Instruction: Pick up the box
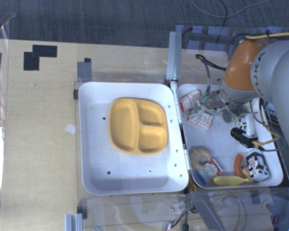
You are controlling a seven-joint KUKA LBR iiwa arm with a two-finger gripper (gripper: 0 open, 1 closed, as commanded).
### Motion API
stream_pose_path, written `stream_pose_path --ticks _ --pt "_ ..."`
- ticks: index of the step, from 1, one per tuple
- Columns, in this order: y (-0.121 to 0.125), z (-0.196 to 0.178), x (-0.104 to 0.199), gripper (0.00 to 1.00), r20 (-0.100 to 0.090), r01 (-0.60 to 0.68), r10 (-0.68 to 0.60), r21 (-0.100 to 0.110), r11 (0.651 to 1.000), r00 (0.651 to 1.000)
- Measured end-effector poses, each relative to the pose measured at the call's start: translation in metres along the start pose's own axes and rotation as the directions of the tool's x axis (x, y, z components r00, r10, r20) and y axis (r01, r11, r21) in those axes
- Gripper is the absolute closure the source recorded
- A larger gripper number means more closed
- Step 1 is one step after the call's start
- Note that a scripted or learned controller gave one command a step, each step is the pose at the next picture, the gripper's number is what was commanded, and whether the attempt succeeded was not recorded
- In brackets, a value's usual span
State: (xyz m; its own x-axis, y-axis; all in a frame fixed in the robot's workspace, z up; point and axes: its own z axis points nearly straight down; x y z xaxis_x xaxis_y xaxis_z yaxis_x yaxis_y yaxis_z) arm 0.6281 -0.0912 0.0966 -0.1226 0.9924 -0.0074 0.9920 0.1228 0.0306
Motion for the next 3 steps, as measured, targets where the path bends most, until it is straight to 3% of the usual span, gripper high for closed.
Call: stream_pose_path --ticks 1,2,3 --pt "0.004 0.0 -0.006 0.0 -0.006 0.085 -0.085 0.003 0.996 0.996" --pt "-0.02 -0.001 0.005 0.0 -0.001 0.106 -0.106 -0.001 0.994 0.994" --pt "-0.013 0.001 0.002 0.0 -0.007 -0.016 0.016 0.009 1.0 1.0"
